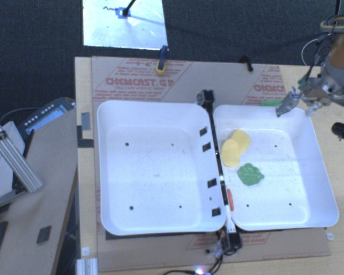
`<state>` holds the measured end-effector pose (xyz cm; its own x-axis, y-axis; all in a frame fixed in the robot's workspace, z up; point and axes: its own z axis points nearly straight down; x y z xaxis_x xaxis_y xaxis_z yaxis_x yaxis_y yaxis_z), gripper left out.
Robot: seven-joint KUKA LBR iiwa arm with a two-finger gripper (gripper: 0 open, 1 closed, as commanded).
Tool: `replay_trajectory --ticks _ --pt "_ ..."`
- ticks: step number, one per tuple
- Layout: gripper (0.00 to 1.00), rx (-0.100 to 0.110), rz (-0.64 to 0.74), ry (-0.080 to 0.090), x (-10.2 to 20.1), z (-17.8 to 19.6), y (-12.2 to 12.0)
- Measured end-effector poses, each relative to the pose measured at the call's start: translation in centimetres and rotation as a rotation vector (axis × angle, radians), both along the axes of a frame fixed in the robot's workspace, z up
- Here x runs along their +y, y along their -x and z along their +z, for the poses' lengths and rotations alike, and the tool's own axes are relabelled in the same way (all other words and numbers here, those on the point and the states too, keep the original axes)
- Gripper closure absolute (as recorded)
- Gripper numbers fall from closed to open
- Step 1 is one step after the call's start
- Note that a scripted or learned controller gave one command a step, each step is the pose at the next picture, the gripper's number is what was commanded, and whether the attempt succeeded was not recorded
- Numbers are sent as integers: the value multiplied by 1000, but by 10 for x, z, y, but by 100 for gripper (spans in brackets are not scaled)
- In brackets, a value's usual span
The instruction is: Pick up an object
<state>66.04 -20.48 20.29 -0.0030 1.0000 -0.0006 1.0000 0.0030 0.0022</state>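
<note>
Two bins are set side by side on the bench [86, 90]. In the right bin [315, 171], near the wall shared with the left bin [112, 211], two round pieces [235, 146] are laid touching, and a leaf-shaped piece [250, 174] is placed just in front of them. The gripper [297, 104] is held above the right bin's rear rim.

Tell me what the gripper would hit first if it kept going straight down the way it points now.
Probably the back rim or floor of the right bin. The gripper hangs over that bin's far right corner, well away from the yellow pieces and the green piece. Depth is hard to judge from this slanted view.
</note>
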Motion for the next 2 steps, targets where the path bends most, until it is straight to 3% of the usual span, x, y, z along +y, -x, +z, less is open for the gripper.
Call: replay_trajectory --ticks 1,2 --pt "0 -18 4 5 24 283 11" --pt "100 -6 7 3 24 284 10"
